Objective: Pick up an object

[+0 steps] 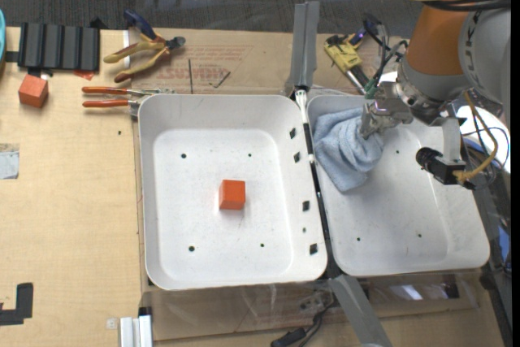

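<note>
A crumpled blue-grey cloth (345, 150) lies in the upper left part of the right bin (406, 248). My gripper (373, 128) is down on the cloth's right side and shut on a fold of it. The fabric is drawn up to a peak between the fingers, while the rest of the cloth still rests on the bin floor. A small orange-red block (232, 195) sits near the middle of the left bin (162, 175), well away from the gripper.
Orange-handled pliers (142, 53) and red-handled pliers (114, 96) lie on the cardboard behind the left bin. Another orange block (33, 90) and a black rack (58, 46) are at the far left. Cables and a yellow part (345, 54) sit behind the right bin.
</note>
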Action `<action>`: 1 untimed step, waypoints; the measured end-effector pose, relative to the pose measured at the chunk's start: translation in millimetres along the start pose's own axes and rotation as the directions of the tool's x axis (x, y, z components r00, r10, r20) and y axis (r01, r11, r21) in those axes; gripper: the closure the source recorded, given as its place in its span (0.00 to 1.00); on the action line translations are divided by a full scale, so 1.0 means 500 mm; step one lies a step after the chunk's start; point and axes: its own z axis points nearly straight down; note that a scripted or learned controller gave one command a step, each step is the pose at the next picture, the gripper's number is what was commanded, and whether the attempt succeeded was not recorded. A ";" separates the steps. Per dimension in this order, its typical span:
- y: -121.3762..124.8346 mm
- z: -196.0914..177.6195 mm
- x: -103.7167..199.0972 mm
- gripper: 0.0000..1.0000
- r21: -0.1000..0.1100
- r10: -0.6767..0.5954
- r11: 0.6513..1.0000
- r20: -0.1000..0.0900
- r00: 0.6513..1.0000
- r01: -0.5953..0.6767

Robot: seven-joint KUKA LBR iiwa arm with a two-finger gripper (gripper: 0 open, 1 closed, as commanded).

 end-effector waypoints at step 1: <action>0.097 0.002 0.077 1.00 0.002 0.152 0.988 0.002 0.988 -0.152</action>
